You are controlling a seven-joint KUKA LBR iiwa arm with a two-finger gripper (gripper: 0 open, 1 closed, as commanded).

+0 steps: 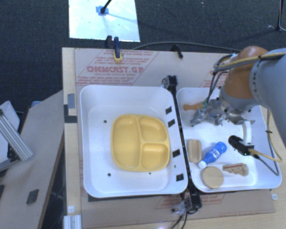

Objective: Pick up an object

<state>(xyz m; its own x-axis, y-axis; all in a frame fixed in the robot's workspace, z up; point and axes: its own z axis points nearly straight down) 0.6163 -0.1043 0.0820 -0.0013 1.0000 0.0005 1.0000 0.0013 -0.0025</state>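
Round wooden disc [212, 177] sits closest, hard by the front wall of the right bin [266, 176]. Far left, the left bin [93, 128] carries one yellow divided plate [139, 142], bare floor all round it. In the right bin, a wooden block [194, 150], a blue bottle [213, 153] and a tan wedge [236, 169] lie just behind the disc. The gripper [206, 117] is low at the back, beside an orange-brown stick [193, 107]. Open or closed, can't tell.

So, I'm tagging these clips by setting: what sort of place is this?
Probably a robotics lab bench: a grey arm reaches over a white bin of small items, beside a second bin holding a yellow divided plate.
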